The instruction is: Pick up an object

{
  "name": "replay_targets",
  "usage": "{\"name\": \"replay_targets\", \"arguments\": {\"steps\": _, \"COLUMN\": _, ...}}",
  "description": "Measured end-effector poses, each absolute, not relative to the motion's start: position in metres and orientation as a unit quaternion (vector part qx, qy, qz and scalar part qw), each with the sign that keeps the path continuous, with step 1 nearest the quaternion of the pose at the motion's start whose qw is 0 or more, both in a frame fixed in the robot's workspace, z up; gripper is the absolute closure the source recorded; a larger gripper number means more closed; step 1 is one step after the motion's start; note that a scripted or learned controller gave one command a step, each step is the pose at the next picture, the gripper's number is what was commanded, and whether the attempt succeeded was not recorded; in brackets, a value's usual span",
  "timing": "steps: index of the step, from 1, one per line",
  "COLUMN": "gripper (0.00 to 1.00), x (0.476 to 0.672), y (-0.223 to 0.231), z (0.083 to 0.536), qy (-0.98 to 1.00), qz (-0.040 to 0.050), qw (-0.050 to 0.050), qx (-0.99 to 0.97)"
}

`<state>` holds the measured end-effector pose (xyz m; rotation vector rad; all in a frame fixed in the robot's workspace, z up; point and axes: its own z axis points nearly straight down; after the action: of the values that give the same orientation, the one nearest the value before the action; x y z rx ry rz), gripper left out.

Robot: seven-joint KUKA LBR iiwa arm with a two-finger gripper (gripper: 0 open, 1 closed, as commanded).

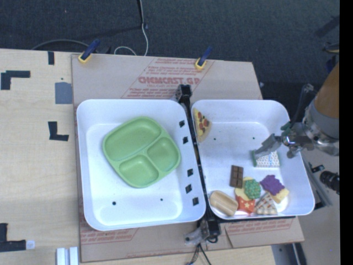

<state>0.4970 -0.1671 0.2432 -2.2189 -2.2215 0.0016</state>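
Nearest to us, at the front of the right bin [278,110], we see a cluster of toy food: a hot-dog bun [223,202] against the front-left corner, a waffle piece [266,205] beside it, a green broccoli-like piece [252,189] and a purple piece [271,183] just behind, all packed close and touching one another. A brown chocolate bar [236,175] stands just behind that cluster, and a pizza slice [202,123] lies well apart against the bin's left wall near the back. We count any of these as a candidate for picking. We find the gripper [268,147] reaching in from the right over the right bin, its grey fingers [265,148] pointing left and down towards a white patterned card [268,160] with a green edge, which lies just beneath them. We cannot tell whether the fingers touch the card, nor how far apart the jaws stand; nothing is visibly lifted between them. We see the orange band [330,98] of the arm at the right edge. In the left bin [88,164] a green divided plate [142,151] lies flat near the middle. Both bins rest on a cardboard sheet [160,76] clamped at its back edge by two clips [87,54].
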Motion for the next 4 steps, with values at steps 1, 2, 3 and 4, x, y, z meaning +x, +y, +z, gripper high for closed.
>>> {"name": "replay_targets", "arguments": {"steps": 1, "gripper": 0.0, "x": 0.513, "y": -0.13, "z": 0.112, "qy": -0.708, "qz": 0.0024, "qw": 0.005, "qx": -0.706}}
{"name": "replay_targets", "arguments": {"steps": 2, "gripper": 0.0, "x": 0.483, "y": -0.136, "z": 0.084, "qy": -0.707, "qz": 0.0, "qw": -0.001, "qx": -0.708}}
{"name": "replay_targets", "arguments": {"steps": 3, "gripper": 0.0, "x": 0.545, "y": -0.099, "z": 0.085, "qy": -0.709, "qz": -0.0007, "qw": -0.001, "qx": -0.705}}
{"name": "replay_targets", "arguments": {"steps": 4, "gripper": 1.0, "x": 0.543, "y": -0.1, "z": 0.095, "qy": -0.708, "qz": -0.0006, "qw": 0.001, "qx": -0.706}}
